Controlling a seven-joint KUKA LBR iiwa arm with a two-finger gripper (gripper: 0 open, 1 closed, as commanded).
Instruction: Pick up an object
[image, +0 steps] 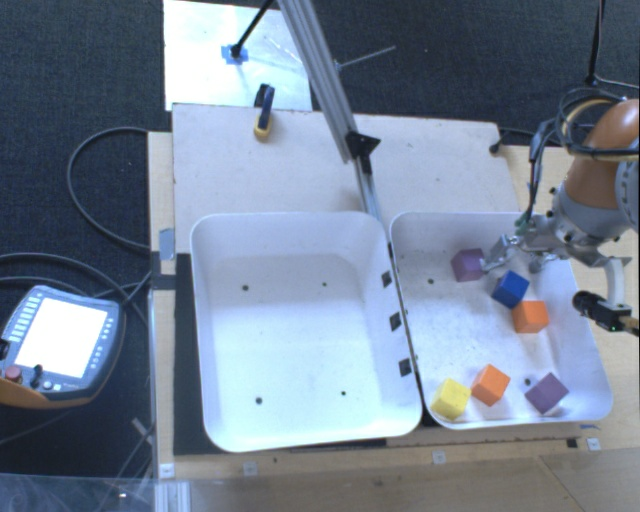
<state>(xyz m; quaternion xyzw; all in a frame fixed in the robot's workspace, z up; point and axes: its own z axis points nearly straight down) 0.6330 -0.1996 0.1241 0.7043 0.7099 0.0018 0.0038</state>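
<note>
We cannot tell how the jaws of the gripper (503, 258) stand, as the tip is small and blurred, low over the right bin (598, 398) near its far edge, between the purple block (467, 265) and the blue cube (510, 289); we see nothing lifted, so we judge the pick not yet made. Outward lie an orange cube (530, 316) beside the blue one, and, by the near edge, a yellow cube (451, 398), a second orange cube (490, 384) and a second purple block (546, 392), while the upper arm is cut off at the frame's right.
</note>
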